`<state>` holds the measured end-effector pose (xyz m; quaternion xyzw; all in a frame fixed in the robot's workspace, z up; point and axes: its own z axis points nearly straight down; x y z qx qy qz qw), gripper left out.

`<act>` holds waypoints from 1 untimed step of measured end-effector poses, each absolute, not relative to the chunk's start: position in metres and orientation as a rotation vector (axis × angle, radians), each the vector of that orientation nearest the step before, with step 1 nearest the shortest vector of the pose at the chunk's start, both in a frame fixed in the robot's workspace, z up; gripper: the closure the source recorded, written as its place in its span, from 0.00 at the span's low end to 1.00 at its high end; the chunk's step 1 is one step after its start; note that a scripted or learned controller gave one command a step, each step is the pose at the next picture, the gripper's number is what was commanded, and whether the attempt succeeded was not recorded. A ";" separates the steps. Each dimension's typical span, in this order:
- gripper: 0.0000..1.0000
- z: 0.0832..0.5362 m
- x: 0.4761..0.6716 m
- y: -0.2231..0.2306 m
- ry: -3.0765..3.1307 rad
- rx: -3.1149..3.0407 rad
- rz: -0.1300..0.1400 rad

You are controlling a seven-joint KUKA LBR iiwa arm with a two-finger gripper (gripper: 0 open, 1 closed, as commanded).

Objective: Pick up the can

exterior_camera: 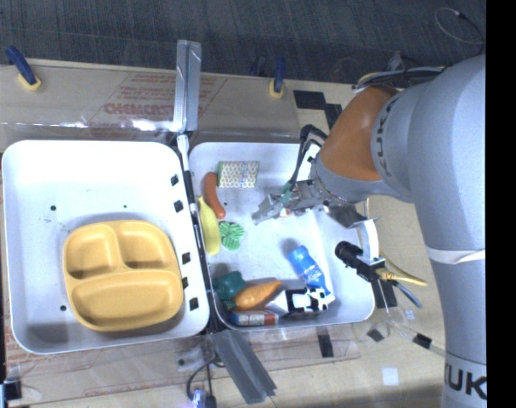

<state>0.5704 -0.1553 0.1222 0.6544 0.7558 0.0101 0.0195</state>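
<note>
**Claw low over right bin, can at the front wall**

Arm (428,160) comes in from the right, grey w/ orange band (355,138) above the wrist, bent down over the right bin (266,153). Claw (270,209) sits over the bin's middle, pointing left, tips above bare white floor. Looks narrow, nothing seen between the fingers, so no hold on anything.

Can (256,318) lies on its side at the bin's front wall, reddish w/ a pale band, tucked just under the orange-brown veg-like toy (259,293). Well apart from the claw, w/ other items between.

Rest of the right bin: patterned box (238,174) near the back, just left of the claw. Red-orange sausage-shaped toy (212,194) and yellow banana (208,228) along the left wall, nearly end to end. Green ruffled piece (231,235) right beside the banana. Dark green toy (225,284) at front left, touching the orange-brown one. Blue bottle (305,264) lies tilted in the centre-right, below the claw. Black-and-white item (309,301) at the front, just right of the can; can't tell what it is.

Left bin (36,168): one yellow divided tray (121,274), three compartments, sitting toward the front.

Both bins on the bench (96,92), clear film over cardboard, blue clamps (22,66) at the back edge.
</note>
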 end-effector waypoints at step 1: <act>0.00 0.092 0.599 -0.209 2.224 2.222 -0.002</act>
